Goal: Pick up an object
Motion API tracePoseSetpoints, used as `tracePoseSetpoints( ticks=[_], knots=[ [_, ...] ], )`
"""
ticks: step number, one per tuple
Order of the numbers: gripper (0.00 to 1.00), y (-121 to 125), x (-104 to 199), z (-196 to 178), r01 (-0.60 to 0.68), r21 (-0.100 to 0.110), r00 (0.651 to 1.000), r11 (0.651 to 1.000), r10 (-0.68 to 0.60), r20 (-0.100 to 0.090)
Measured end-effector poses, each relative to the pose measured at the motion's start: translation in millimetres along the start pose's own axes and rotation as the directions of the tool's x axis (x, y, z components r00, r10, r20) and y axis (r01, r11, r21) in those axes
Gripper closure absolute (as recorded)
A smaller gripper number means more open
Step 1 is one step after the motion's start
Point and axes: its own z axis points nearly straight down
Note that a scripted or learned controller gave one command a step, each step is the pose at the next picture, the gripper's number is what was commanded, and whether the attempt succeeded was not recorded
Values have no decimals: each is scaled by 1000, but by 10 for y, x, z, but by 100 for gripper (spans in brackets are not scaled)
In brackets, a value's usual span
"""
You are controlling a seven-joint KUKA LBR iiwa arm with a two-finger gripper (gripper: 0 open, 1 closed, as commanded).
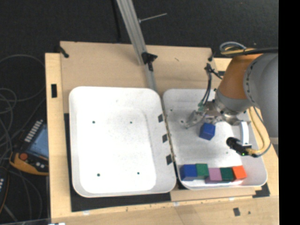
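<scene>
Camera view shows the gripper (205,122) low in the right bin (180,102), right of middle, pinching a blue block (206,131), so next it should lift straight up.

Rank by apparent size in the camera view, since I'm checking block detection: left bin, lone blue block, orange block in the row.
1. Left bin, by far the largest.
2. Lone blue block.
3. Orange block, only slightly smaller-looking; these two are close, so their order is unsure.
</scene>
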Motion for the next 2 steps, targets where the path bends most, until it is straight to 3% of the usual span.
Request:
tracePoseSetpoints(
  ticks=[1, 2],
  knots=[
    [0, -434, 84, -3, -2, -1, 1000, 1000, 2, 2],
    [100, -410, 68, -112, -7, -7, 1000, 1000, 7, 2]
  ],
)
